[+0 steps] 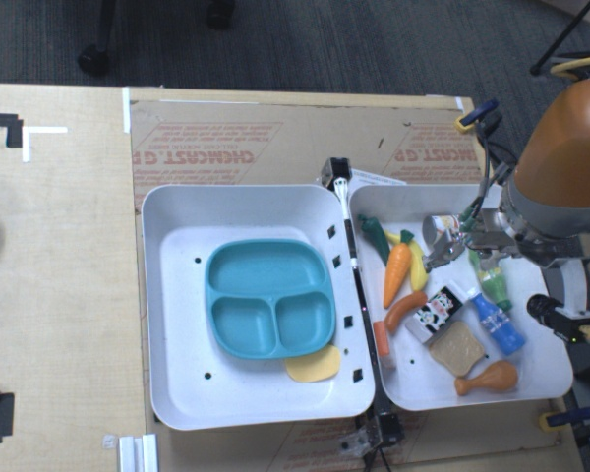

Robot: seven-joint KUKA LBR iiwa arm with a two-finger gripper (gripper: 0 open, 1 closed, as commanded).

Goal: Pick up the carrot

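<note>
So the tool sits low over the right bin, up in its far half, with the grey arm and its orange band coming in from the right. Honestly can't tell how far open it is from this angle, and there's nothing I can see pinched in it. The carrot lies just to the tool's left, green top pointing away, lying loose on the bin floor next to a yellow banana-ish piece. Below those, a sausage, a small black-and-white carton, a slice of bread and a drumstick. Just below the tool there's a blue bottle. Way off to the tool's left, the other bin holds a teal divided plate with a yellow chip-like thing by its near edge. Both bins sit on the counter.
</note>
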